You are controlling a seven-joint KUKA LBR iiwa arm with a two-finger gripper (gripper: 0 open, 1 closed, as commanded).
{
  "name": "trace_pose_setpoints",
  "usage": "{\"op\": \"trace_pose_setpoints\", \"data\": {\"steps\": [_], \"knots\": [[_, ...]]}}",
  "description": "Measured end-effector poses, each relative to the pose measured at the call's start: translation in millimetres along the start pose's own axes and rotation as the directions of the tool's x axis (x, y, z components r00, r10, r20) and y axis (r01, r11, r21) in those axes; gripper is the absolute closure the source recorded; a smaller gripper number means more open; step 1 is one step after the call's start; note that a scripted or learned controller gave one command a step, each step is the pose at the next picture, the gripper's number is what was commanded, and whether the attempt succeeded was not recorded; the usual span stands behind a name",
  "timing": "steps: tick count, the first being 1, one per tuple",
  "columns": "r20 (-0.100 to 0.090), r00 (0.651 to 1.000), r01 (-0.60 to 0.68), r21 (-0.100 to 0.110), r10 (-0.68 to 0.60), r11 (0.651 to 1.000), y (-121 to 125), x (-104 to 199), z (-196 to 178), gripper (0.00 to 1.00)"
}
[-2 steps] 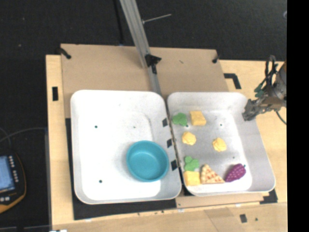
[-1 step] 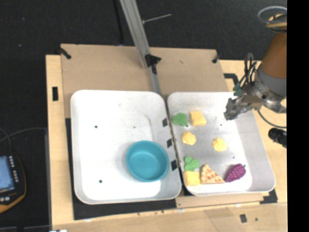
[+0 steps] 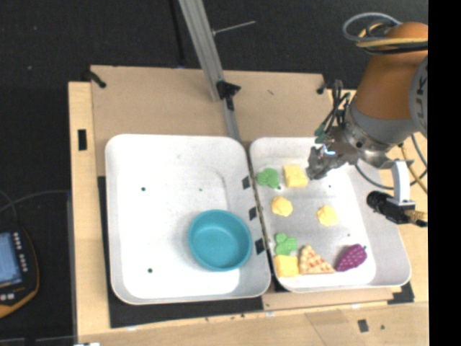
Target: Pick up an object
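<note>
Right bin [image 3: 374, 265]: hand [image 3: 318, 166] low beside yellow block [image 3: 294, 176]; grip state unclear

One camera is fixed above the bench [image 3: 173, 99], looking down at a slant on both white bins [image 3: 130, 193], from moderate height; the arm [image 3: 389, 85] enters from right.

Both bins white: left bin [image 3: 144, 164], right bin [image 3: 374, 254]. Bowl [image 3: 218, 239] teal-blue. Right bin mix: green pieces [image 3: 269, 178] and [image 3: 285, 244], yellow blocks [image 3: 294, 176] and [image 3: 286, 266], yellow lumps [image 3: 282, 207] and [image 3: 327, 215], purple grapes [image 3: 350, 257], pizza slice [image 3: 312, 261] orange with red dots. Arm [image 3: 389, 85] orange over grey.
</note>
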State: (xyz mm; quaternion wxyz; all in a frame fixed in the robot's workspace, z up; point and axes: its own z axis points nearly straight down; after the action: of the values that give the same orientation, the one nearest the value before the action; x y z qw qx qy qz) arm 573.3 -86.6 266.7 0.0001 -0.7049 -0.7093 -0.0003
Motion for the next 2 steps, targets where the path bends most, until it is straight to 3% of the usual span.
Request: {"op": "trace_pose_setpoints", "data": {"steps": [2], "knots": [[-0.002,1.0,0.002,0.002,-0.002,1.0,5,113,13,1.0]]}}
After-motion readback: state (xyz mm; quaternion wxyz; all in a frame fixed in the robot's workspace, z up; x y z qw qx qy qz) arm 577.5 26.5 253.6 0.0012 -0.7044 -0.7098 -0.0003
